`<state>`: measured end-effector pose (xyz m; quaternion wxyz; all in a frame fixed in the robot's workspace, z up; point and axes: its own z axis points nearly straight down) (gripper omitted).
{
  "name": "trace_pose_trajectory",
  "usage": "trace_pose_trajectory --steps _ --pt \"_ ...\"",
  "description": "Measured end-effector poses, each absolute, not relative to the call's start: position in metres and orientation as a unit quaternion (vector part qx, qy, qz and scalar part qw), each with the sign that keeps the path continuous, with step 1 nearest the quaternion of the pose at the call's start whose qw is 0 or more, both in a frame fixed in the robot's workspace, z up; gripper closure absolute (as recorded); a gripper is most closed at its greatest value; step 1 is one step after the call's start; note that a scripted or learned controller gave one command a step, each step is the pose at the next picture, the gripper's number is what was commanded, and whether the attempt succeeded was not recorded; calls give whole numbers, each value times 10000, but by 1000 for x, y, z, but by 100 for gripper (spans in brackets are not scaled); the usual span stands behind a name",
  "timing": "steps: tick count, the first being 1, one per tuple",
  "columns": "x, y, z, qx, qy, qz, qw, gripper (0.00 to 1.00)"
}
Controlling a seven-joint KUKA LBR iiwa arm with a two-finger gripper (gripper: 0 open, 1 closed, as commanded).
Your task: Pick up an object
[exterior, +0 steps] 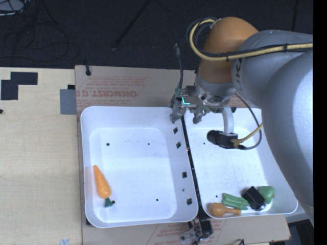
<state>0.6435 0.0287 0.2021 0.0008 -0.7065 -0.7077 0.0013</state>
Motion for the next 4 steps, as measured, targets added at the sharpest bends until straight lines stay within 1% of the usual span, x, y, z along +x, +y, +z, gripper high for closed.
trace_pose_trajectory --steps 1,2,3,4 --pt "645 23 273 -7067 -7075 -13 -13 0" --pt "644 23 278 -7047 -7095 21 8 100" --pt "644 79 275 -7054 -7088 5 11 100" --pt "616 -29 320 -7105 -7037 10 -18 100"
